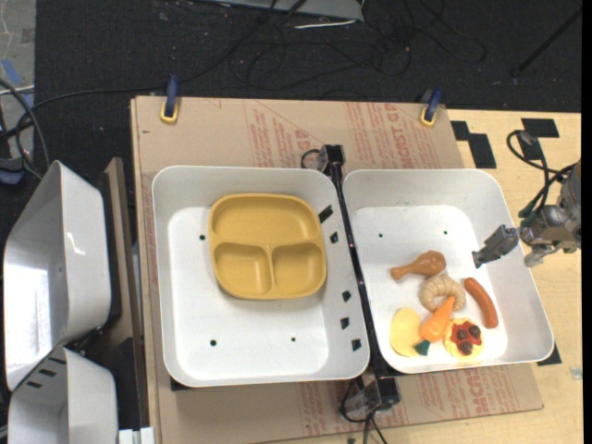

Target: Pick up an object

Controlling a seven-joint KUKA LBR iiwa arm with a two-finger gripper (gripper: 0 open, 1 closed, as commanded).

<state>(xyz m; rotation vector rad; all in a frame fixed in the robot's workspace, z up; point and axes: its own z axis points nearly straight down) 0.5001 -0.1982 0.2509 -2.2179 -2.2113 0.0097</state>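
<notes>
One yellow three-compartment plastic plate (268,245) lay in the left white bin (176,340); five toy foods (442,308) clustered at five o'clock in the right white bin (481,192); my gripper's (499,244) grip, I couldn't tell.

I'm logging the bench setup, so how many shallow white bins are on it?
2. The left bin holds a yellow tray; the right bin sits beside it.

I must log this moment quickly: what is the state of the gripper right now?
Gripper: over the right bin's right side, holding nothing visible; open or closed cannot be told.
</notes>
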